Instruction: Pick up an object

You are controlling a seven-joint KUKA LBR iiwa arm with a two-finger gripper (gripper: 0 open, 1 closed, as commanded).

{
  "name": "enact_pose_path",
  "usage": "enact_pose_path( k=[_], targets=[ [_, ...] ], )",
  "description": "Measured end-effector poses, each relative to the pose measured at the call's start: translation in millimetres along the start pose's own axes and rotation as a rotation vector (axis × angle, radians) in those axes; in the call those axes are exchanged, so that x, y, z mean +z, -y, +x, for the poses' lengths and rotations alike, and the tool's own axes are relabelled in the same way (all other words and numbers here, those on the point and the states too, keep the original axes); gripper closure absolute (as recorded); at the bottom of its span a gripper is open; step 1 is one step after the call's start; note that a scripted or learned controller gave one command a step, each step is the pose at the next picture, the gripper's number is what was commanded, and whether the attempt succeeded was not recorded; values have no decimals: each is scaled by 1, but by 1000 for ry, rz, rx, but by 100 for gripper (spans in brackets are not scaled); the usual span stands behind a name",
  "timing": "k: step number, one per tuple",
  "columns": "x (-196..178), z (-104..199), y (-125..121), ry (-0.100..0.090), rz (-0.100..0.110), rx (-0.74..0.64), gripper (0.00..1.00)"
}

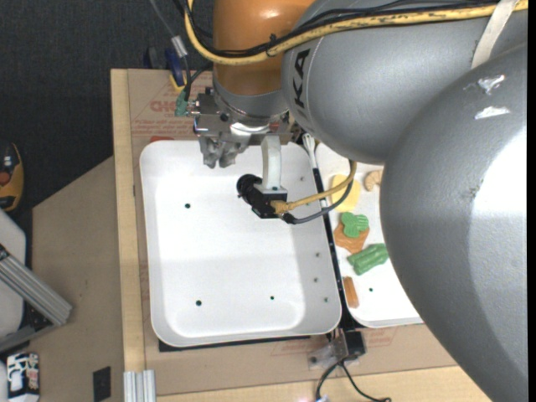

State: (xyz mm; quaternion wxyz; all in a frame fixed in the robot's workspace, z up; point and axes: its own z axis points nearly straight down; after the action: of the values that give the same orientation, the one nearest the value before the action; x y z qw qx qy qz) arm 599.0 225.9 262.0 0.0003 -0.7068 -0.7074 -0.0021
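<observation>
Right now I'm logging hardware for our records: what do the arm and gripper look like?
The arm is thick, rounded, glossy grey, with black lettering and an orange band above the wrist. A yellow cable loops across it. The gripper is small, bare grey metal.

Left bin (180, 258): floor bare across the near and middle parts, open from above and from the left; walls low. Gripper (219, 152) sits over its far edge and takes up that strip. Arm (402, 82) overhangs the whole right side and hides most of the right bin (394, 312). In the strip left showing, a green block (367, 259), green lump (355, 223), orange piece (350, 241) and orange stick (351, 291) crowd by the shared rim (332, 249); gaps between them slim, possibly none.
</observation>
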Motion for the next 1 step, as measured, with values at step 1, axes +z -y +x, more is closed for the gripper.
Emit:
enact_pose_path(
  k=[1],
  targets=[
    [7, 0, 94, 3, 11, -2, 100]
  ],
)
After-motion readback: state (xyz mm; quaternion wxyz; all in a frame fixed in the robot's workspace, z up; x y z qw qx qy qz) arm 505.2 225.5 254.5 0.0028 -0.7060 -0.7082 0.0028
